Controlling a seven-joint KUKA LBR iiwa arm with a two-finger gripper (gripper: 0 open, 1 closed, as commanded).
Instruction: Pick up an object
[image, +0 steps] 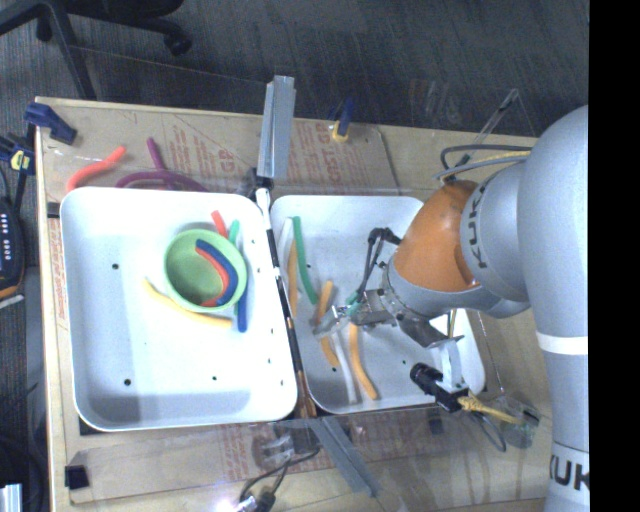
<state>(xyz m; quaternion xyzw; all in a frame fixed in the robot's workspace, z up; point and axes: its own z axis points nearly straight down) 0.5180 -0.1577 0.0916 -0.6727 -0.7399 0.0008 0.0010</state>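
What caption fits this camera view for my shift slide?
KUKA arm's gripper low in the right bin among orange sticks; green bowl in left bin.

On my own arm (545, 210) I read the white letters "KUKA" twice. One set runs along the grey casing just beside my orange band (435, 245), at about three o'clock in the view. The other sits low at five o'clock, where I can make out "KU" before the edge cuts it. Faint reddish printing crosses the surface (200, 135) near eleven o'clock, too pale for me to read.
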